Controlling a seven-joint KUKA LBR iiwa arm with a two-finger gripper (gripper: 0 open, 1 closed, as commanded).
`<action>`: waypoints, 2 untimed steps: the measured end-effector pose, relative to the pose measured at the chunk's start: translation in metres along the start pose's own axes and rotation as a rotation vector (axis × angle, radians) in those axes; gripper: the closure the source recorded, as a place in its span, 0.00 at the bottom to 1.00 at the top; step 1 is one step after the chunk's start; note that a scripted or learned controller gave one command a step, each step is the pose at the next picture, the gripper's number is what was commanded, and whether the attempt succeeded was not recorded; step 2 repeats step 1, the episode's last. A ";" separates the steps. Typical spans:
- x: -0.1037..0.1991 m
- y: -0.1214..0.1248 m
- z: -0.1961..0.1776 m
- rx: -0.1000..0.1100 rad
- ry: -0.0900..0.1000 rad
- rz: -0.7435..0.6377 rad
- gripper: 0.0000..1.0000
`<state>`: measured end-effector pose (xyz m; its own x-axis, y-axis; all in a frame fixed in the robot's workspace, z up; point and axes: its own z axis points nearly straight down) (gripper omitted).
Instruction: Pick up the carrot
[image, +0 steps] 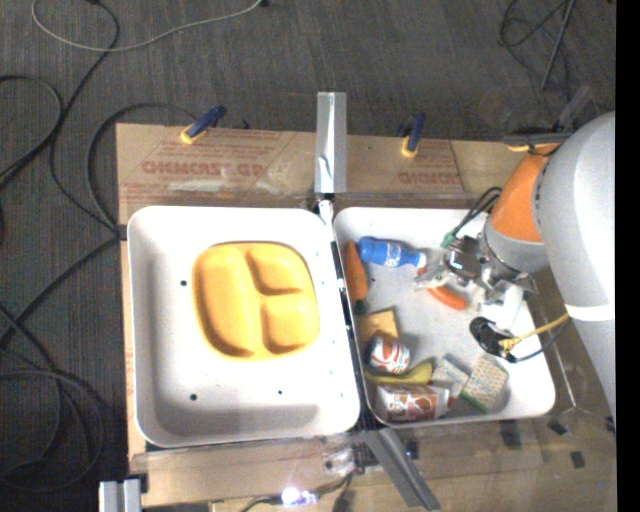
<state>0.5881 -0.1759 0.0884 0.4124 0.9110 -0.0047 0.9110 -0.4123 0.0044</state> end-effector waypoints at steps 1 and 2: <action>-0.013 -0.058 0.000 -0.003 0.002 0.143 0.00; -0.013 -0.058 0.000 -0.003 0.002 0.143 0.00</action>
